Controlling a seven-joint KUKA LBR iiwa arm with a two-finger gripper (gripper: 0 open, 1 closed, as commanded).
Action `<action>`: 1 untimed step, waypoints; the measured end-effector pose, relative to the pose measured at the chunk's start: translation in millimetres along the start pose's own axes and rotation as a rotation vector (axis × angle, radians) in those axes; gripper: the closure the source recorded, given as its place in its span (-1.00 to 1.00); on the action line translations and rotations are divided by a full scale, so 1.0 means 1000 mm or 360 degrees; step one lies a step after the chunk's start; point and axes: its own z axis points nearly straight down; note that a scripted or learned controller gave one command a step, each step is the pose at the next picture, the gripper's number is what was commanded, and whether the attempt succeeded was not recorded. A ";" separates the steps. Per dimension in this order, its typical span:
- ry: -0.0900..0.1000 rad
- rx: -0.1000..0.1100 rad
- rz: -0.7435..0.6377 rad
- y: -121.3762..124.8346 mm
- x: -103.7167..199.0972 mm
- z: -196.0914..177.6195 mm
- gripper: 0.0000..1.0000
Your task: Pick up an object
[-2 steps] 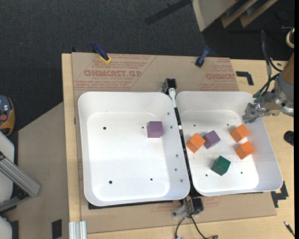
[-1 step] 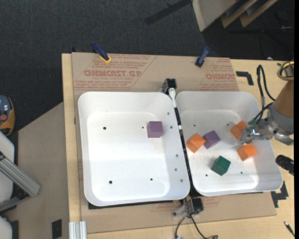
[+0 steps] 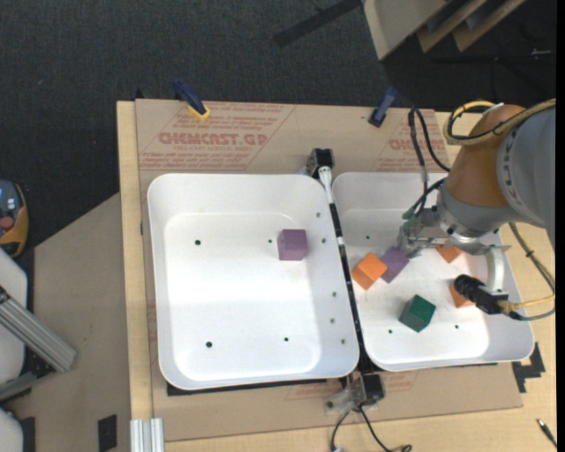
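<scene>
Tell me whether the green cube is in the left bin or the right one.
In the right bin. The green cube rests on its floor near the front rim, with an orange cube beyond it.

Floor (image 3: 79, 53): dark grey carpet, speckled. Worktop (image 3: 256, 132): brown board w/ red print, lying on a lighter wood base. Clamps: yellow-tipped blue one (image 3: 191, 100) at board's far edge, left; plain blue one (image 3: 383, 106) at far edge, right. Aluminium rail (image 3: 35, 340): lower left, angled. Beige box (image 3: 424, 22): top right, partly cropped. Light: even, soft shadows.
</scene>
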 end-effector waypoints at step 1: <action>-0.0008 -0.0009 0.0012 0.027 -0.031 -0.077 1.00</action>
